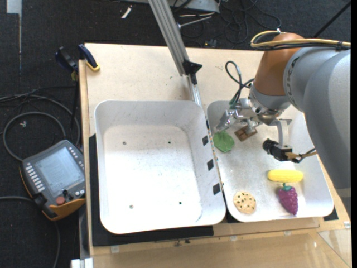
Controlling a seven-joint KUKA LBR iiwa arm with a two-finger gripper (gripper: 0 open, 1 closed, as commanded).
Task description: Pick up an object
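The gripper point(237, 128) is hovering low in the right bin point(312, 205), just beside a green leaf point(224, 142); I cannot tell its state

My gripper point(237, 121) looks like bare metal with a dull shine, hung below a glossy orange band point(276, 66) and smooth, matt grey casing. Both white bins point(111, 121) look like smooth plastic, faintly speckled, on a pale wooden bench point(139, 71). The yellow corn point(285, 176), purple grapes point(288, 199) and green leaf point(224, 142) look like plastic, the cookie point(244, 202) rougher.
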